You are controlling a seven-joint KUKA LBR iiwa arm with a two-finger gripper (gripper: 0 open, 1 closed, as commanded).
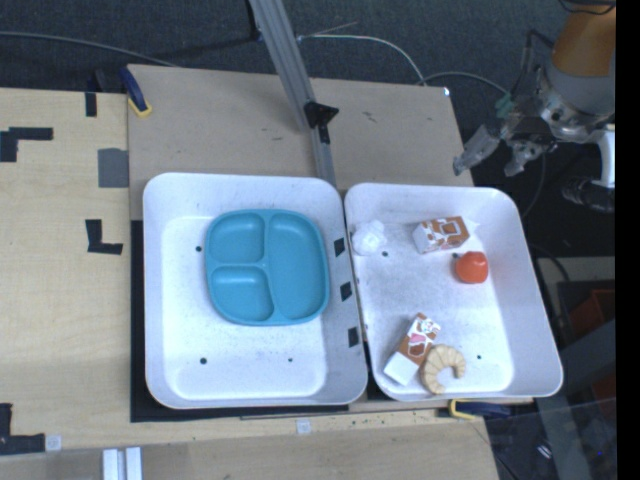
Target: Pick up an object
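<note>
The right bin (520, 298) holds several small items: a brown and white carton (442, 234), a red tomato-like ball (471, 267), a clear crumpled piece (369, 237), a second small carton (413, 345) and a croissant (443, 365). My gripper (492, 149) hangs beyond the right bin's far right corner, above the bench, with its fingers spread apart and nothing between them. The grey arm with its orange band (585, 43) rises behind it at the upper right.
The left bin (170, 298) carries a teal divided plate (268, 266). A grey metal pole (290, 58) slants down to the gap between the bins. Cables run across the dark floor at the back.
</note>
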